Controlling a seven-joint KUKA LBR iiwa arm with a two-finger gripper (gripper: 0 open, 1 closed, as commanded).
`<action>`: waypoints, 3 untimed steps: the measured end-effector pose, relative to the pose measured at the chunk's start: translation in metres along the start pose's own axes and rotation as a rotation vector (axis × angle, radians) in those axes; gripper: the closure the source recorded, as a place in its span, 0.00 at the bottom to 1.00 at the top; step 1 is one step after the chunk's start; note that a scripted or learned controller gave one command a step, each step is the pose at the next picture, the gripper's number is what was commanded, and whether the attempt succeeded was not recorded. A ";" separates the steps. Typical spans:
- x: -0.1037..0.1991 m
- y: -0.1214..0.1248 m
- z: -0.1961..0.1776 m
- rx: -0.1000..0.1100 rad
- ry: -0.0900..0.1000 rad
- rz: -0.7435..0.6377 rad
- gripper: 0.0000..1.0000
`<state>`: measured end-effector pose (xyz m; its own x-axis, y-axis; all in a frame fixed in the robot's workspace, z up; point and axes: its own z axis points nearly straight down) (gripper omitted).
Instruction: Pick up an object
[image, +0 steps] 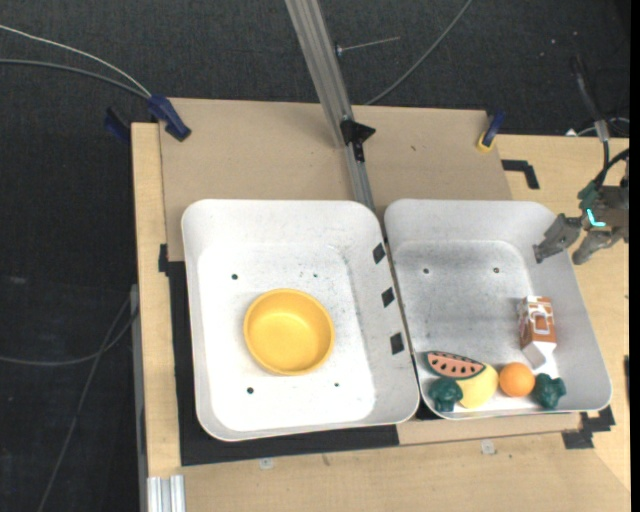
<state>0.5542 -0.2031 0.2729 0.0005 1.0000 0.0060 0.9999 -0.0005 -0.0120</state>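
Both bins' far halves lie bare; the claw (569, 243), fingers spread, hangs over the right bin's (455, 225) far-right rim.

Even, diffuse overhead light; moderately bright, no hard glare. White bins (290, 225) read clean, slightly grey-speckled on their floors, with soft shading along the inner walls. Shadows weak and short: a thin dark rim under the yellow bowl (289, 330), far left of the gripper (570, 242). Floor beyond the worktop (260, 150) very dark. Gripper soft, slightly blurred; overall resolution low, fine detail grainy.
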 end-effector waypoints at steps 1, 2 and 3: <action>0.000 0.001 -0.004 -0.007 -0.002 -0.001 0.00; 0.005 0.002 0.040 0.000 0.001 -0.001 0.00; 0.005 -0.001 0.083 0.002 0.001 0.000 0.00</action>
<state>0.5525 -0.1978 0.1899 0.0008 1.0000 0.0070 0.9999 -0.0007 -0.0139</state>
